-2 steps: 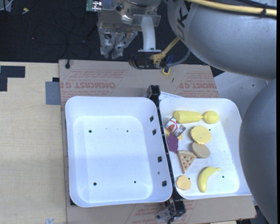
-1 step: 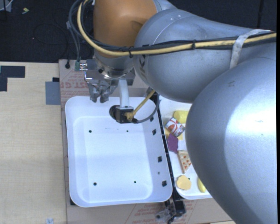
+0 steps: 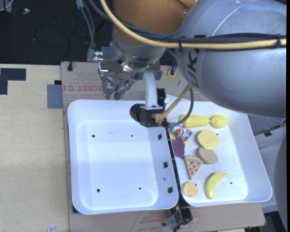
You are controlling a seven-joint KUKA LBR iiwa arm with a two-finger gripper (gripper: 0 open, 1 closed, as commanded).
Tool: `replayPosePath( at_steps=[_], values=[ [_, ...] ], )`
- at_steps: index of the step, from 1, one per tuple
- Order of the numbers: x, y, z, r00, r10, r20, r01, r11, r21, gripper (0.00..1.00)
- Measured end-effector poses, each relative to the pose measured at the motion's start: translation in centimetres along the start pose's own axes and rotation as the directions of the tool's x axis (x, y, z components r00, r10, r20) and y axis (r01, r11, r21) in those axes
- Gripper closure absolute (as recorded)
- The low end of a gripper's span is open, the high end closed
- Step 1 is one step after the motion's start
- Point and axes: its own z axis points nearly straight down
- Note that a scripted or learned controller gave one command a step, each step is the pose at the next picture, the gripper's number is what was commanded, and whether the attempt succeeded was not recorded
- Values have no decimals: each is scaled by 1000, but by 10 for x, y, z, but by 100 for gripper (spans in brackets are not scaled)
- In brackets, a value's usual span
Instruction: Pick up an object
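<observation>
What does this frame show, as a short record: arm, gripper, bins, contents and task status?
arm: grey arm with orange band, reaching in from the right
gripper: gripper above the far rim of the left bin, nothing seen between its fingers
left bin: left bin, white, shallow
right bin: right bin, holding toy food
contents: banana, pizza slice, yellow round piece, among others
task status: no object picked up yet

Your grey arm [image 3: 232,47] reaches in from the right, its bulk high in the view, with the orange band [image 3: 150,11] above the wrist. The gripper [image 3: 117,92] points downward from the wrist, its finger spacing too unclear to judge.
</observation>
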Motion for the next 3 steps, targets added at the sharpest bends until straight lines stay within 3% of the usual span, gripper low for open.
replayPosePath(
  at_steps=[1,2,3],
  values=[
    [-2,18,289,1000,5,8,-5,1000,15,100],
    [0,-2,105,1000,1,-5,-1,1000,-12,100],
    [0,-34,-57,1000,1,-4,-1,1000,-10,100]
  ],
)
